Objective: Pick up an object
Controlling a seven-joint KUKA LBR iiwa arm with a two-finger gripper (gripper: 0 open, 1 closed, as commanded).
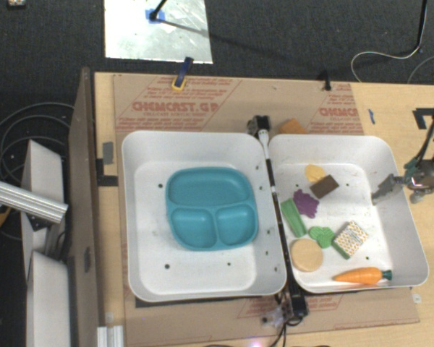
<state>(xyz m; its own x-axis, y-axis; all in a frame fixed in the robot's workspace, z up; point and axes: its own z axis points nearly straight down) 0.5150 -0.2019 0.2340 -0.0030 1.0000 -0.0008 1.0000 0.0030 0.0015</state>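
The right bin (pixel 398 215) holds several toy foods. There is a yellow piece (pixel 315 172), a brown block (pixel 324 186), purple grapes (pixel 305 202), a long green piece (pixel 292 217), a small green piece (pixel 320 235), a tan round biscuit (pixel 307 254), a patterned box (pixel 351 238) and an orange carrot (pixel 359 275). My gripper (pixel 394 184) hangs over the right bin's right rim, at the view's right edge. It is apart from all the items, and the nearest is the brown block to its left. Nothing is seen in its grasp.
The left bin (pixel 148 194) holds a teal divided plate (pixel 211 207). A black divider (pixel 271 194) runs between the two bins. An orange object (pixel 292 126) lies on the cardboard behind the bins. Cables (pixel 390 56) trail over the bench at the back right.
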